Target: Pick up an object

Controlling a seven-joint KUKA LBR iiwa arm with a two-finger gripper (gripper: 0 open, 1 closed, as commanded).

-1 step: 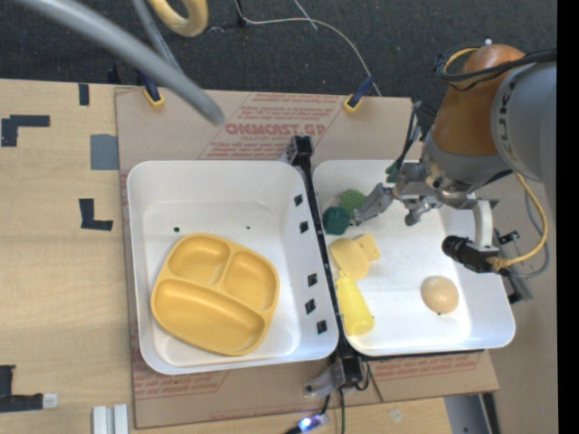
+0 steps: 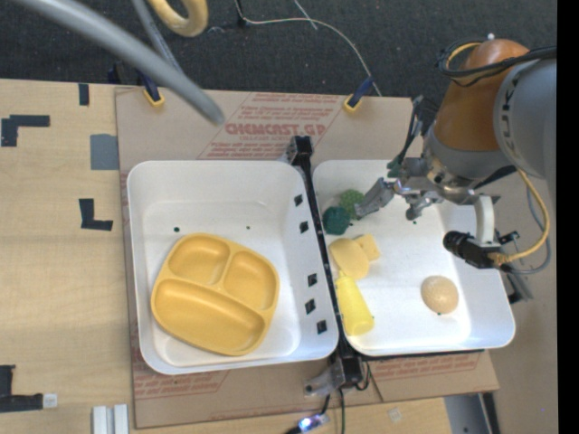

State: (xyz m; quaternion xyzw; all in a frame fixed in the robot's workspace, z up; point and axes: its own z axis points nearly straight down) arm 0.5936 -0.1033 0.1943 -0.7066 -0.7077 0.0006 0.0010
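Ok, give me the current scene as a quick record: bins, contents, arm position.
left bin: yellow divided tray
right bin: green object, yellow bottle-like object, beige ball
green object: near the divider at the far end
yellow bottle-like object: lying along the divider
beige ball: alone, toward the right wall
arm: over the far part of the right bin
gripper: beside the green object, contact unclear

camera view: fixed overhead, you look down at a slant | frames both white bins (image 2: 145, 208) and the bench (image 2: 54, 242) | arm (image 2: 507, 89) enters from right | moderate distance
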